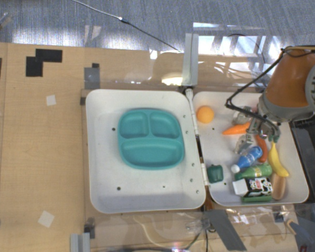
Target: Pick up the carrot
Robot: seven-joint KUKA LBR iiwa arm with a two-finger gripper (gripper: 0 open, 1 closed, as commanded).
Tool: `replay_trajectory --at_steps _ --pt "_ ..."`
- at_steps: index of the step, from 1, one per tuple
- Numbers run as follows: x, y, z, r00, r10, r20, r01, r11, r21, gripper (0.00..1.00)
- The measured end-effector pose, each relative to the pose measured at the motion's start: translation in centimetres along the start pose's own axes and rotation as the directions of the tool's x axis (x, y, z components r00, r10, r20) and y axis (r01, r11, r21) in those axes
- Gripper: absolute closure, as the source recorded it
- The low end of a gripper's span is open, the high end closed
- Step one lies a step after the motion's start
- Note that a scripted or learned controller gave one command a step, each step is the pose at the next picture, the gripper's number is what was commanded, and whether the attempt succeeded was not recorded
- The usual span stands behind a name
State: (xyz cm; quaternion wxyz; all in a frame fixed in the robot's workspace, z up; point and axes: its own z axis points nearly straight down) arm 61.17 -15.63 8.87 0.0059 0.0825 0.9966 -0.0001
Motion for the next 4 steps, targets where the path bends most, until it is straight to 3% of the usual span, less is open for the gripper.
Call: replay_trajectory --at_steps 1,2,3,4 --pt "-3.0 8.0 0.2 0.948 0.318 -0.011 -0.318 0.948 0.0 0.0" --pt "-2.5 7.6 0.2 0.857 0.515 -0.003 -0.515 0.857 0.001 0.0" --pt "-2.6 7.9 0.2 0.781 0.624 -0.002 -0.624 0.781 0.001 0.0" --pt "-1.0 6.5 0.1 0.553 0.833 -0.002 -0.833 0.553 0.003 0.0"
